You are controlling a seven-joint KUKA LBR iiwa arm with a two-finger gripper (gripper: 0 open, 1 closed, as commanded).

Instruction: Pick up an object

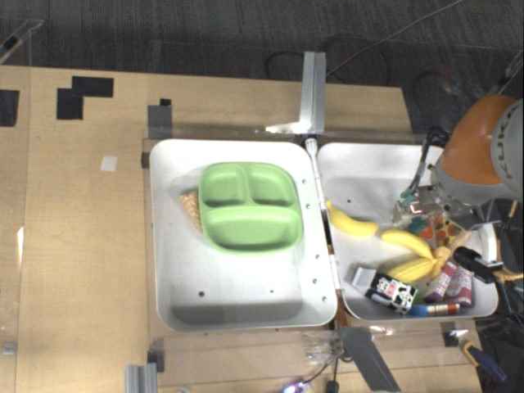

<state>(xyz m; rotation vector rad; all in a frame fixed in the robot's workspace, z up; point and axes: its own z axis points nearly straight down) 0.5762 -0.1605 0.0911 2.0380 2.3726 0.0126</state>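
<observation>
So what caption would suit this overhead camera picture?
Robot arm reaching over the right bin of bananas; green tray fills the left bin.

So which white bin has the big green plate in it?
The left bin does. The green plate with three sections lies in its upper half. The right bin holds bananas and small toys instead, with the arm over it.

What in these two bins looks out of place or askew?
In the left bin, a tan, speckled item is wedged under the left edge of the green divided tray, mostly hidden. In the right bin, the bananas lie jumbled with small packages at the near right corner.
</observation>
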